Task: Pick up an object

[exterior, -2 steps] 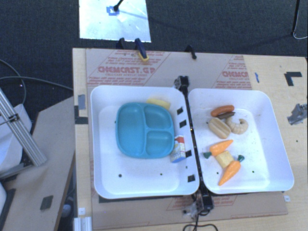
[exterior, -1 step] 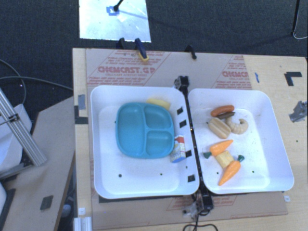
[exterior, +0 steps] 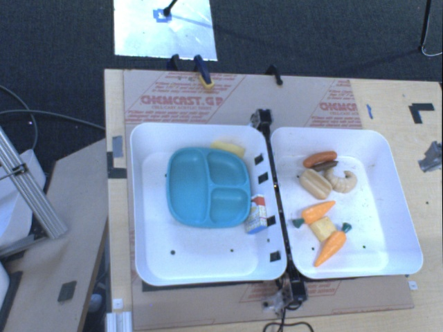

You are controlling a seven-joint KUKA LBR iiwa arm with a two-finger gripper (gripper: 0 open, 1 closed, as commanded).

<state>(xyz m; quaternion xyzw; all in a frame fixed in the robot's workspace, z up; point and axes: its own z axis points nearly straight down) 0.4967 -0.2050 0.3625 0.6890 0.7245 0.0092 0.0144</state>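
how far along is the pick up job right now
Nothing looks done: the toy foods, such as the hot dog and carrot, lie loose in the right bin; the blue tray sits in the left bin. Nothing is in hand. The whole pick remains.

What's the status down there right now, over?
Nothing picked up yet. Toy food lies loose in the right bin: two carrots, hot dog, bun. Blue tray and small carton sit in the left bin.
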